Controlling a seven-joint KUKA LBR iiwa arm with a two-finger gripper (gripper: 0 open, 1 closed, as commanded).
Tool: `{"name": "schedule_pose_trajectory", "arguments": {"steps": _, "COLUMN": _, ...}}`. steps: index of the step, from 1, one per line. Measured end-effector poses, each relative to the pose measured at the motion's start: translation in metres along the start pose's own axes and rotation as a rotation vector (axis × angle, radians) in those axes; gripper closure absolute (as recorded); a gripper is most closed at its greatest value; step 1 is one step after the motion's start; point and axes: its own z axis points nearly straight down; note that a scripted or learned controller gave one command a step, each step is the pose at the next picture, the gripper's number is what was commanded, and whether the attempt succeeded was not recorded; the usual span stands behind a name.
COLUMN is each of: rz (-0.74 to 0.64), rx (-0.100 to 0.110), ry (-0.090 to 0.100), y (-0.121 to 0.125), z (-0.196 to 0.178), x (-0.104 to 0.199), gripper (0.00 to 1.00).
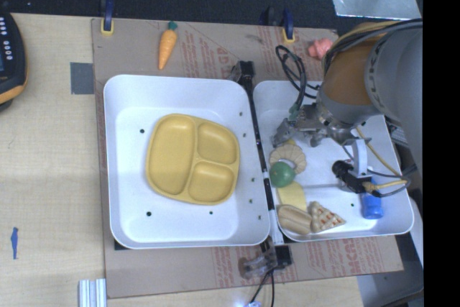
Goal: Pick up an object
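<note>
So the thing looming closest to the lens is the arm (374, 75), grey with that orange band, filling the upper right of the frame and hanging over the right bin (392, 228). The claw (291, 129) sits low over the upper left part of that bin, near the wall it shares with the other one, and honestly I can't tell whether it's apart or together from this angle; nothing visibly clamped in it. Just below the claw is a tan ridged toy (289, 154), looks like a shell, and touching its lower edge is a green ball (282, 174). Below the ball there's a pale yellow block (292, 195), then a bread roll (292, 218) at the bin's bottom left corner with a striped wedge (325, 217) right beside it. A small blue piece (371, 208) lies off at the lower right of the same bin. The left bin (122, 154) has a yellow divided plate (192, 157) sitting roughly in the middle, tilted a bit. Outside the bins, a toy carrot (167, 45) lies on the bench above the left bin, and a pink lump (319, 48) peeks out near the top, beside the arm.
</note>
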Motion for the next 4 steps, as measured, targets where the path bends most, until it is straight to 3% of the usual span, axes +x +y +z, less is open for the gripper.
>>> {"name": "schedule_pose_trajectory", "arguments": {"steps": 1, "rz": 0.002, "rx": -0.006, "ry": -0.003, "y": 0.003, "z": -0.013, "x": -0.003, "gripper": 1.0}}
{"name": "schedule_pose_trajectory", "arguments": {"steps": 2, "rz": 0.001, "rx": -0.005, "ry": -0.003, "y": 0.003, "z": -0.012, "x": -0.003, "gripper": 0.0}}
{"name": "schedule_pose_trajectory", "arguments": {"steps": 3, "rz": 0.004, "rx": -0.003, "ry": -0.002, "y": -0.029, "z": -0.001, "x": -0.009, "gripper": 0.0}}
{"name": "schedule_pose_trajectory", "arguments": {"steps": 4, "rz": 0.006, "rx": -0.01, "ry": -0.003, "y": -0.004, "z": -0.002, "x": -0.036, "gripper": 0.0}}
